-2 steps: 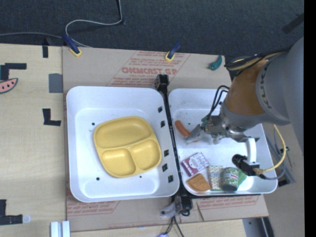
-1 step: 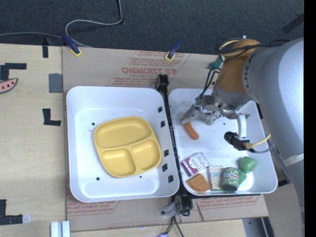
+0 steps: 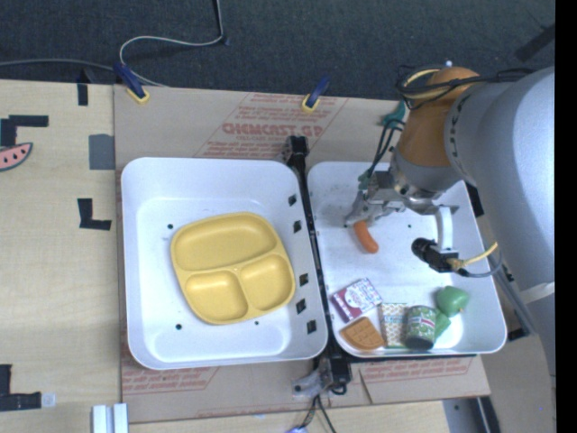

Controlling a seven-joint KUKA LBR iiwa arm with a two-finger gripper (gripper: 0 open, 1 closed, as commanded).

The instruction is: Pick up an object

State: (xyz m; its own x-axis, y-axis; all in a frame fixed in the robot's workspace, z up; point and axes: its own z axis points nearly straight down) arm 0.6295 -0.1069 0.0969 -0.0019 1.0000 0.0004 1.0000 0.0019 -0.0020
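— What's over on the left side?

— The left bin (image 3: 144, 269) holds a yellow divided plate (image 3: 233, 265), three compartments, lying flat near the middle. The bin sits on a cardboard sheet (image 3: 171, 120) printed with red lettering, with a yellow clip (image 3: 315, 95) at its far edge.

— And the right bin (image 3: 478, 332)?

— A small orange object, carrot-shaped, (image 3: 364, 235) lies on the floor of the bin toward its far left part. The gripper (image 3: 368, 215) hangs right above it, fingertips just at its upper end (the arm (image 3: 505, 152) comes in from the right, orange band above the wrist). Whether the tips touch it or only hover, I can't say from this angle, and I can't tell how wide the fingers stand either.

— Anything else in that bin?

— Along the near edge: a pink-and-white packet (image 3: 355, 298), a tan cracker-like piece (image 3: 363, 335), a small printed box (image 3: 394, 323), a dark green can (image 3: 420, 327) on its side, and a green lump (image 3: 452, 299) just beyond the can. All lie well apart from the carrot.
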